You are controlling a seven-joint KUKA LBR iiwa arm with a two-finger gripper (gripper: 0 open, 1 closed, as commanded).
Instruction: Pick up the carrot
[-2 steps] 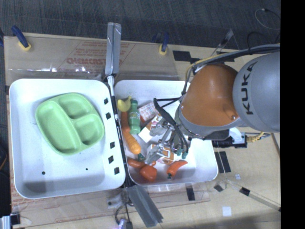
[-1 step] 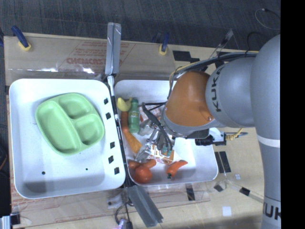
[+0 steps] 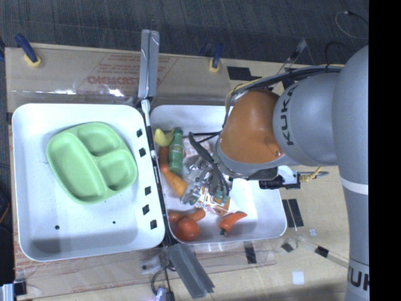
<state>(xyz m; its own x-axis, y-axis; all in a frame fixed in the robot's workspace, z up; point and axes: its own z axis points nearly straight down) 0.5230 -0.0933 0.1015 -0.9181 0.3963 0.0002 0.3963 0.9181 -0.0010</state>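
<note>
my arm [image 3: 313,118] reaches in from the right over the right bin [image 3: 266,227], its orange band [image 3: 250,130] covering much of the bin's upper half; my pincer [image 3: 210,184] hangs low among the clutter in the middle of that bin, and i cannot tell how it is set or whether it has hold of anything, since the wrist hides it; the carrot [image 3: 174,182] lies in the left part of the right bin, slanted, just beside my pincer on its left, with its upper end near the green bottle [image 3: 176,149]; a yellow piece [image 3: 162,137] sits just left of the bottle's top; near the front wall lie a red tomato [image 3: 187,229] and, to its right, an orange-red pepper [image 3: 231,221]; a small printed packet [image 3: 213,202] lies between them and my pincer; the left bin [image 3: 37,231] bears a green divided plate [image 3: 92,162], well apart from the carrot.
</note>
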